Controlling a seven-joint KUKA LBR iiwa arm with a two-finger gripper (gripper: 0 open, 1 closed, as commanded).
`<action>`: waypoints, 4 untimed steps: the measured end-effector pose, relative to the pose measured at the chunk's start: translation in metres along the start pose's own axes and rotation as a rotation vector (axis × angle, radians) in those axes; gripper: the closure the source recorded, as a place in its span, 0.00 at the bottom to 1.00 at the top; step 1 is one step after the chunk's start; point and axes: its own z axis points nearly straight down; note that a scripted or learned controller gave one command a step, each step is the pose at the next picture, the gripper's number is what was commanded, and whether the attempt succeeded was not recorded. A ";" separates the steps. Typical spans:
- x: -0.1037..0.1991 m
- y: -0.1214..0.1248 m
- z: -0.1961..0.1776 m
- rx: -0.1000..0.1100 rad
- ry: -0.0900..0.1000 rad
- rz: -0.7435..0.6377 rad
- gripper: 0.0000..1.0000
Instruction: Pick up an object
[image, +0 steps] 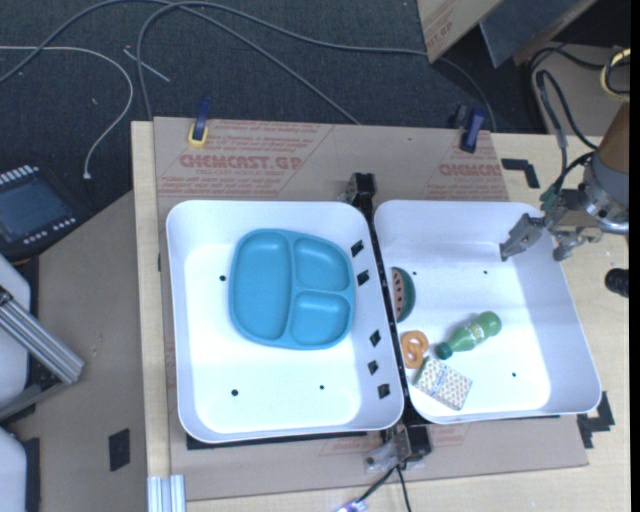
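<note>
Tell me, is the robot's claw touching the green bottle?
Apart. The camera view shows the gripper up near the right bin's far right corner, with bare white floor between it and the green bottle lying lower down.

Two bins, left (200, 400) and right (570, 350): white plastic, smooth, faint sheen; blue divided plate (292, 288) in left bin: smooth matt plastic, moulded; green bottle (468, 336) in right bin: glossy plastic by the look; small checked packet (443, 383) at lower edge of right bin: looks like printed paper or cloth, cannot tell which; bench top (150, 300): pale wood-look board, matt; sheet (250, 160) under bins, upper centre: brown protective paper, printed red, dull; gripper (540, 236) at right: grey metal, matt; floor (300, 50) at top: dark, rough carpet.
</note>
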 end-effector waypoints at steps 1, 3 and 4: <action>0.001 0.003 -0.008 -0.014 -0.003 -0.004 0.00; 0.005 -0.004 0.090 -0.008 -0.002 -0.002 0.00; 0.005 -0.004 0.121 -0.010 -0.002 -0.004 0.00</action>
